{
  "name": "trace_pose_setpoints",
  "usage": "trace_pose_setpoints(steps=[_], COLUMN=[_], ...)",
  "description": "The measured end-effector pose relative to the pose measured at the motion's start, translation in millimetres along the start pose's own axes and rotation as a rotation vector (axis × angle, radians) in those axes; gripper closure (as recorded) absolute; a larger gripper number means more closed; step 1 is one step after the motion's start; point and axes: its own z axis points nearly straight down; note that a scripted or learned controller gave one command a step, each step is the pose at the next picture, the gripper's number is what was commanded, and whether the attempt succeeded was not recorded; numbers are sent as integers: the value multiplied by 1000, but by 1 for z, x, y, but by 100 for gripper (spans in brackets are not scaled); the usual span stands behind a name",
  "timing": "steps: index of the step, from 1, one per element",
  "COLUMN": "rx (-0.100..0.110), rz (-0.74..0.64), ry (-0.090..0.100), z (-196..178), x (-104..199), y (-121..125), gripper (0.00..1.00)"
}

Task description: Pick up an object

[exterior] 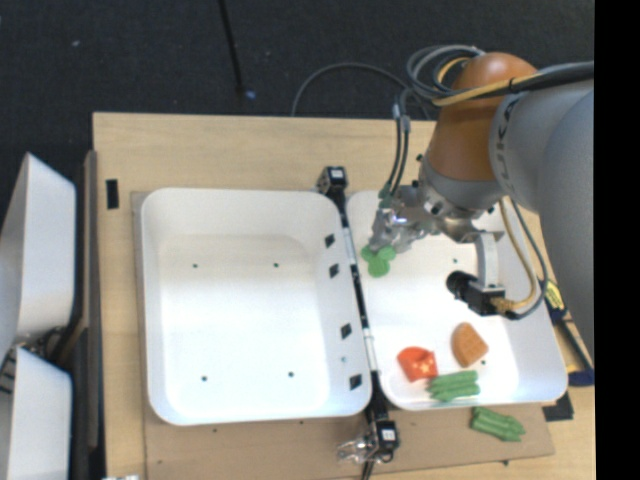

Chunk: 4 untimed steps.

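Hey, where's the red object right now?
The red object lies in the right bin, near its front edge and close to the divider between the bins, with the orange piece to its right and a green piece just below.

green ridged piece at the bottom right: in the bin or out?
Out. The green ridged plastic piece lies on the wooden bench, just beyond the right white bin's near rim.
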Motion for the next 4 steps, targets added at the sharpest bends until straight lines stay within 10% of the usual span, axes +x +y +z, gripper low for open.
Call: trace_pose_setpoints(steps=[1,2,3,4], rx=[15,9,17,15], rz=[2,16,19,11], ry=[3,-3,-5,-3], z=[-27,-86,-45,-48], x=[61,-23,-111,-106], y=[-47,-71,-29,-29], gripper=[100,100,100,0])
